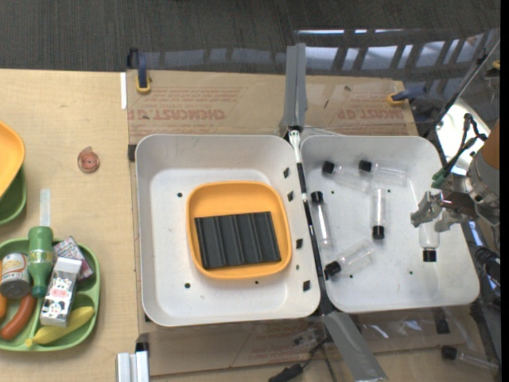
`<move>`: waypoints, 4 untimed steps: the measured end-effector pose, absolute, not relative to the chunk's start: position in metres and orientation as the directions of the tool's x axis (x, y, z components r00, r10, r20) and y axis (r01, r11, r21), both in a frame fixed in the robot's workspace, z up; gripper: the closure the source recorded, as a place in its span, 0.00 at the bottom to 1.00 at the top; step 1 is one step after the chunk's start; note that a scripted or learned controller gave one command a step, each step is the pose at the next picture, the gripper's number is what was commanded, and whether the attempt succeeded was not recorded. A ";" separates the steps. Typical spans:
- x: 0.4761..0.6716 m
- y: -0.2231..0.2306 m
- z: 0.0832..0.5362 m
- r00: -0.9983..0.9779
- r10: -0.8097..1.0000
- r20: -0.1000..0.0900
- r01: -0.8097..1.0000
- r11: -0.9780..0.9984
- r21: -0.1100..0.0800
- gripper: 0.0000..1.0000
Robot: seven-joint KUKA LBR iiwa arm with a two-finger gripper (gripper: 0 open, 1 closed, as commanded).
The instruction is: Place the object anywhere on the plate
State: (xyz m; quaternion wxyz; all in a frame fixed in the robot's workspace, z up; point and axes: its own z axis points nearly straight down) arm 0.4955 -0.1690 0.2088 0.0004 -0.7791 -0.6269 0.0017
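An orange plate [238,192] lies in the left bin [159,213] and carries a dark grey ridged block [238,239]. My gripper [430,223] hangs over the right side of the right bin [398,293]. A clear tube with a black cap [429,241] hangs cap-down between its fingers, and the gripper looks shut on it. The plate is far to the gripper's left, past the wall between the bins.
Several more clear black-capped tubes lie loose in the right bin, such as one [378,213] near the middle and one [320,217] by the dividing wall. A green tray of toy food [79,313] and an orange bowl [9,161] sit on the bench at far left.
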 end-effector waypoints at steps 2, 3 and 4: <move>0.658 -0.180 0.242 -0.071 0.997 -0.003 0.997 0.071 0.000 1.00; 0.659 -0.213 0.273 -0.304 0.953 -0.003 0.953 0.304 0.001 1.00; 0.660 -0.222 0.318 -0.523 0.852 -0.004 0.852 0.523 0.001 1.00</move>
